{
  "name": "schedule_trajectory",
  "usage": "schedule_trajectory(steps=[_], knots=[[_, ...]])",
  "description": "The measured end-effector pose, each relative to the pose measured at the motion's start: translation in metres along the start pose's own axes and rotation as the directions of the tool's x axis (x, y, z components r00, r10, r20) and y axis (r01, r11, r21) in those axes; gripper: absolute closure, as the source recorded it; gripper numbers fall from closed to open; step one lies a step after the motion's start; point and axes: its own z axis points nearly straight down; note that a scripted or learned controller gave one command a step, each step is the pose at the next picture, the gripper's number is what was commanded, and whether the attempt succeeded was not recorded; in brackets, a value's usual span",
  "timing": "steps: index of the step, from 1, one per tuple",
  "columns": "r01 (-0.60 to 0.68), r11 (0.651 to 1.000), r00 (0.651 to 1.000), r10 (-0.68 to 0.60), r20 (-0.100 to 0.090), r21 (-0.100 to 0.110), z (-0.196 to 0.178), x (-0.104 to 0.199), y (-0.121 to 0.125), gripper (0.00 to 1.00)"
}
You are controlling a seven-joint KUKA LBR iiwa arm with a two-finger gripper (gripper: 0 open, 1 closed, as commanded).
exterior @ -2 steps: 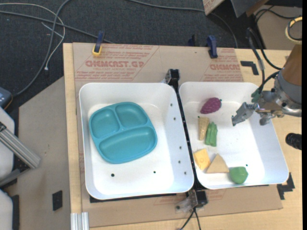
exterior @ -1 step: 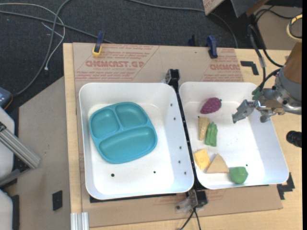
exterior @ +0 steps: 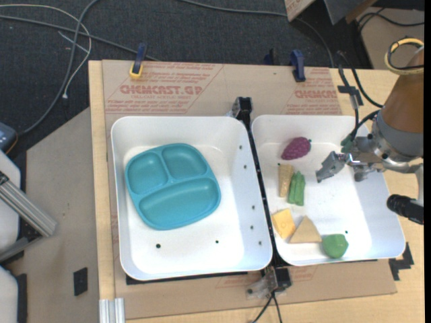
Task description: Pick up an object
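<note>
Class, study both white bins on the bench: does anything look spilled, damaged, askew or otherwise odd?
Nothing stands out. The blue divided plate lies flat in the left bin. In the right bin the toy foods sit loosely grouped: purple grapes, a green piece, yellow cheese wedges and a green ball. The hand hovers beside them.

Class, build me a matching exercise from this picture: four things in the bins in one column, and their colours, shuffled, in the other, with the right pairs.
Things:
1. divided plate in the left bin
2. grape bunch
3. round toy in the right bin's near corner
4. wedge beside the tan triangle

Colours:
A. purple
B. yellow
C. teal
D. green

Pairs: 1-C, 2-A, 3-D, 4-B
</note>
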Motion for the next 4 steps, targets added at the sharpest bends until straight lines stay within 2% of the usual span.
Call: schedule_trajectory(steps=[1, 2, 3, 4], knots=[[0.0, 1.0, 1.0, 0.0, -0.001, 0.004, 0.063, 0.002, -0.005, 0.0], [0.0, 1.0, 1.0, 0.0, -0.001, 0.001, 0.105, 0.003, -0.009, 0.0], [-0.001, 1.0, 1.0, 0.001, 0.0, -0.004, 0.092, 0.003, -0.008, 1.0], [0.001, 1.0, 1.0, -0.001, 0.004, -0.011, 0.032, -0.004, -0.002, 1.0]])
